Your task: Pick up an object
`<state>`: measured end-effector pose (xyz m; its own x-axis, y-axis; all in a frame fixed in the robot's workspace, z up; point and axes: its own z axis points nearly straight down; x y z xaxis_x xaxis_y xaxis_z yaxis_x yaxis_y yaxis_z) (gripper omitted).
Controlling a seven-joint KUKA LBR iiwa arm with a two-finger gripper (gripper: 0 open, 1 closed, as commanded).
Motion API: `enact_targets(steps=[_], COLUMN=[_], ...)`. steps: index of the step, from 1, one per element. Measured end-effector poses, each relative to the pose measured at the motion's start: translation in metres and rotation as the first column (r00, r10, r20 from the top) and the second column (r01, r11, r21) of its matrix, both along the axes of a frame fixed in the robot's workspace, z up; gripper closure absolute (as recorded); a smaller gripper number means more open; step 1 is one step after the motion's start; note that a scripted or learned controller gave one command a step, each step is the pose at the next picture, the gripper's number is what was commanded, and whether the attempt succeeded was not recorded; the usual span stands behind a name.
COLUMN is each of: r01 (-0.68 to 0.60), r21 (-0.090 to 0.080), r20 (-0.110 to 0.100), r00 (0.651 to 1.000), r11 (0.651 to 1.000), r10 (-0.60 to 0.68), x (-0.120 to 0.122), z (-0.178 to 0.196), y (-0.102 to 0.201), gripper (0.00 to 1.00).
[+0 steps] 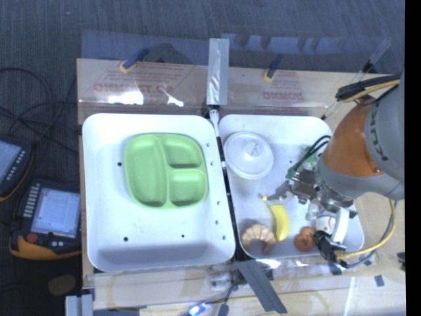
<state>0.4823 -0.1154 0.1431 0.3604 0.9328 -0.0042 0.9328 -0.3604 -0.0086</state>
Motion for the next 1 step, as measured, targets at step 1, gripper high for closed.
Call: enact_targets(steps=[1], r01=[0.240], r21=[0.000], r20=[0.011], r00=[0.971], r11=[0.971], r10=[-0.240], x=[0.0136], z=[-0.0560], y=[0.0065], gripper=[0.00])
